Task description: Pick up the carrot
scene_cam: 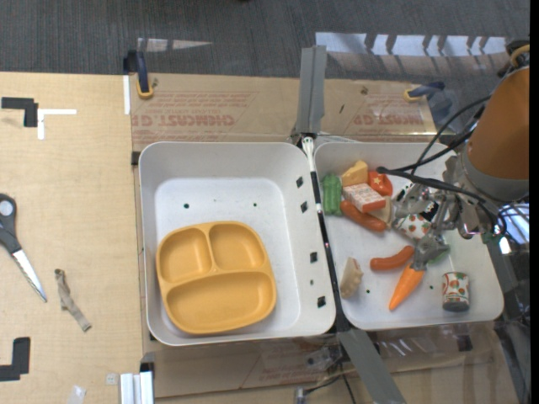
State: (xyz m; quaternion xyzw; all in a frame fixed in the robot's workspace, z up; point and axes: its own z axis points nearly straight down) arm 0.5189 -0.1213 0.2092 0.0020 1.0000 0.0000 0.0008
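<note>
The orange carrot (404, 287) lies tilted in the right bin (484, 308), near its front, with its green top pointing up and right. My gripper (428, 247) hangs right over that green top, close to it or touching it. The arm's metal parts and cables cover how the gripper meets the carrot. A red sausage (392, 261) lies just left of the carrot's top.
In the right bin are also a small can (456, 293), a beige piece (349, 278), a second sausage (364, 219), a white and red box (364, 198), a cheese wedge (356, 173) and a green item (332, 194). The left bin (160, 175) holds a yellow divided plate (216, 274). Scissors (15, 252) lie at the far left.
</note>
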